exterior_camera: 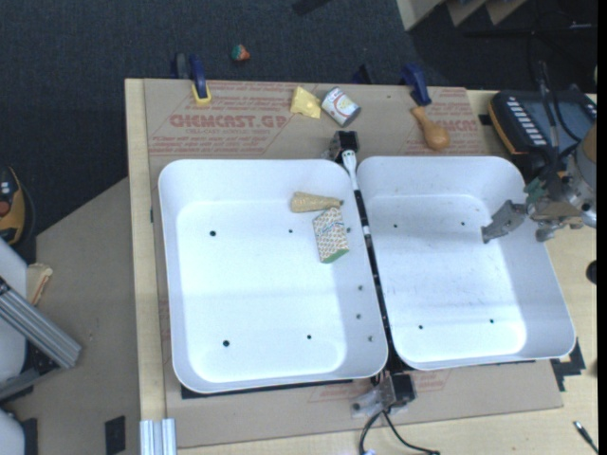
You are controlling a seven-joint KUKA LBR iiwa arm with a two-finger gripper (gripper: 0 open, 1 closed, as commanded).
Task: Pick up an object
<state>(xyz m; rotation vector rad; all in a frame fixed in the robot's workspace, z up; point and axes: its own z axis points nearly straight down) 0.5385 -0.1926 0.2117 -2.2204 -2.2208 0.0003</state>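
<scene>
We set up for a pick from the left bin [190, 282].
Our gripper [522, 221], fingers spread and holding nothing, sits at three o'clock; we should cross to the patterned packet [330, 234] at center and descend squarely.

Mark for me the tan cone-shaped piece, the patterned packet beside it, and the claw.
tan cone-shaped piece [314, 202], camera view, on its middle.
patterned packet [330, 234], camera view, centre of its printed face.
claw [520, 222], camera view, midway between its fingertips, over the right bin's right side.
</scene>
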